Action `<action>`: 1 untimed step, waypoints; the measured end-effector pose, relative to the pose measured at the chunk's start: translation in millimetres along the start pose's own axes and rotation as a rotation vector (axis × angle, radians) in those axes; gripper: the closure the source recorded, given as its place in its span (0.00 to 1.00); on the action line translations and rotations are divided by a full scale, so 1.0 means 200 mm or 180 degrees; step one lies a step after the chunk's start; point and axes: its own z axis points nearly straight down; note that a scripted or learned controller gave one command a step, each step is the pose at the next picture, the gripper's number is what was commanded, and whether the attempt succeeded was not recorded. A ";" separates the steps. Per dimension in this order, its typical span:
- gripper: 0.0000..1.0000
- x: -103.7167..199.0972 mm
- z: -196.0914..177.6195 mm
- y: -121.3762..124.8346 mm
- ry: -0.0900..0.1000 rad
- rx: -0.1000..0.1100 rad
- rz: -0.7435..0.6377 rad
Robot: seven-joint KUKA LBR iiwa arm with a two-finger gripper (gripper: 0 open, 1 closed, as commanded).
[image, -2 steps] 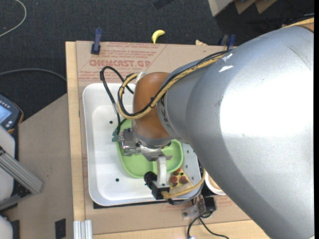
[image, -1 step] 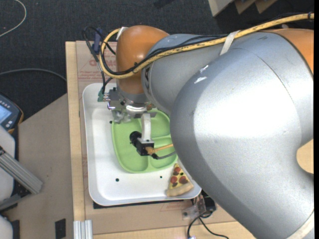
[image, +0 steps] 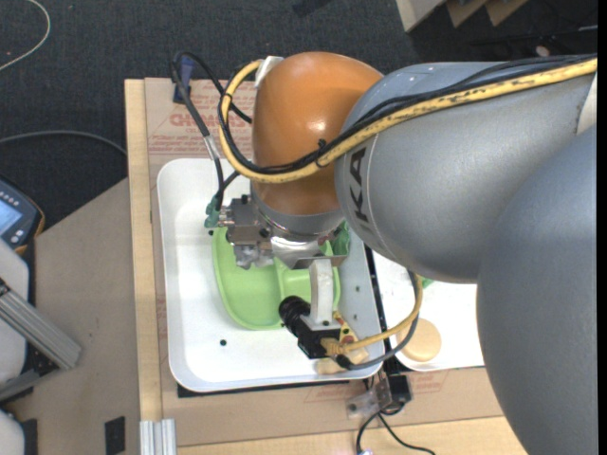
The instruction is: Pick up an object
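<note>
A light green plastic object [image: 247,297] lies in the middle of the left white bin [image: 185,282]. My gripper [image: 270,254] hangs straight down over the object's upper part, and the orange-banded wrist covers most of it from above. Whether the gripper touches the green object is hidden. More green shows at the wrist's right side [image: 340,240]. A round tan disc [image: 423,341] rests near the front edge of the right bin [image: 460,344].
The grey arm covers most of the right bin and the back of the left bin. A tiny dark speck [image: 223,342] lies on the left bin's floor near the front. The cardboard bench top [image: 142,254] frames the bins.
</note>
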 end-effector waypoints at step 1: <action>1.00 -0.10 -0.94 0.27 0.0017 -0.0079 0.0013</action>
